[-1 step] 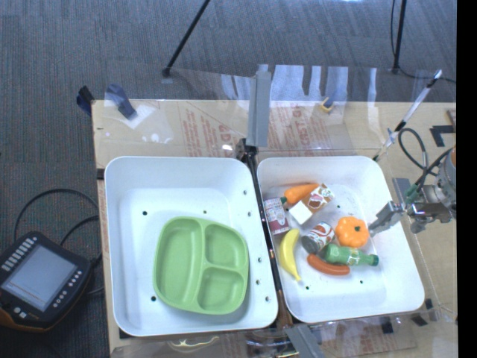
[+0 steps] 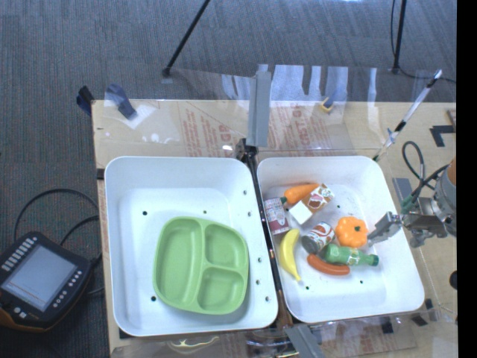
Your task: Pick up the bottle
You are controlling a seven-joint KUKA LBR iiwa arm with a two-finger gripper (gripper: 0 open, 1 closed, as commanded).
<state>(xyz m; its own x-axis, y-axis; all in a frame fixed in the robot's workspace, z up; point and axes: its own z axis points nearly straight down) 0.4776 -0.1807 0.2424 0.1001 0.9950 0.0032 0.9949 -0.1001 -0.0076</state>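
1. Toward the right bin's (image 2: 387,286) near-right part lies the bottle (image 2: 350,256) — green, on its side, its long axis running left to right, touching the red chili (image 2: 328,265) beneath and just below the small pumpkin (image 2: 352,231).
2. Over that bin's right rim sits the gripper (image 2: 385,227) — its jaws look spread, with nothing between them.
3. From the gripper the bottle lies leftward and nearer the camera, close by; closing across its narrow width looks best.

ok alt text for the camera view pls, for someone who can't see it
The claw hangs over the right bin's right side, just right of a green bottle lying among toy food: pumpkin, banana, carrot. The left bin holds a green divided plate.
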